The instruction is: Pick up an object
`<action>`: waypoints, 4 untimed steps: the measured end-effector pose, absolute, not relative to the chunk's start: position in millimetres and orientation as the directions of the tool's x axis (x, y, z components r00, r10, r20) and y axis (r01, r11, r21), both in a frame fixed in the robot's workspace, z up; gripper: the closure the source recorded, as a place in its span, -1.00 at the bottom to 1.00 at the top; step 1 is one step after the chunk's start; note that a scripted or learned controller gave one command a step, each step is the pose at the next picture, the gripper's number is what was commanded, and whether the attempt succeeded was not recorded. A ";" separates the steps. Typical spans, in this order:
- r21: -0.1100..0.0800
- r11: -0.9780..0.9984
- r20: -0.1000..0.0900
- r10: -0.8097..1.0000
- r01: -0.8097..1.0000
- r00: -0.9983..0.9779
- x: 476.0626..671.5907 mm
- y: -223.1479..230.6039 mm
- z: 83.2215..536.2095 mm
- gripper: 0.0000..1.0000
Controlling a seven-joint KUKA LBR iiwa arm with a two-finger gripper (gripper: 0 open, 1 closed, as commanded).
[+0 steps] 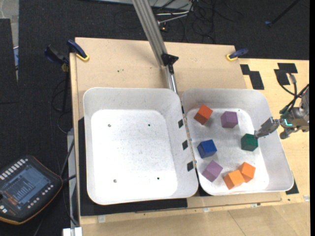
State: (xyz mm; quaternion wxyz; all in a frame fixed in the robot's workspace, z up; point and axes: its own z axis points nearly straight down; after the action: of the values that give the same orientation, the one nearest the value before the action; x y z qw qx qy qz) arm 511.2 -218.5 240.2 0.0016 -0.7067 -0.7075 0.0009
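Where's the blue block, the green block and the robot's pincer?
blue block [206, 148], camera view, middle of its top face.
green block [249, 142], camera view, middle of the block.
pincer [261, 131], camera view, at its tip by the green block.

Right bin crowded: six cubes, wide gap at centre; orange pair touching near front wall; green cube hard against gripper; left bin floor open

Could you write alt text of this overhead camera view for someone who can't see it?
A robot gripper reaches from the right to a green block in the right bin, which also holds orange, purple and blue blocks. The left bin sits beside it.
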 end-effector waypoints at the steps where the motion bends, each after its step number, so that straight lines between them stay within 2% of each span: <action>1: 0.000 0.001 0.000 1.000 1.000 -0.001 512.1 -218.4 242.1 -1.00; 3: -0.006 -0.001 0.002 1.000 1.000 0.001 501.7 -218.4 127.2 -1.00; 4: -0.001 -0.001 0.000 1.000 1.000 0.001 501.7 -218.0 93.6 -1.00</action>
State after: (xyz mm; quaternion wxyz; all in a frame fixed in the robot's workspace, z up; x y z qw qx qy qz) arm 501.7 -218.0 93.6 0.0003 -0.7074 -0.7068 0.0005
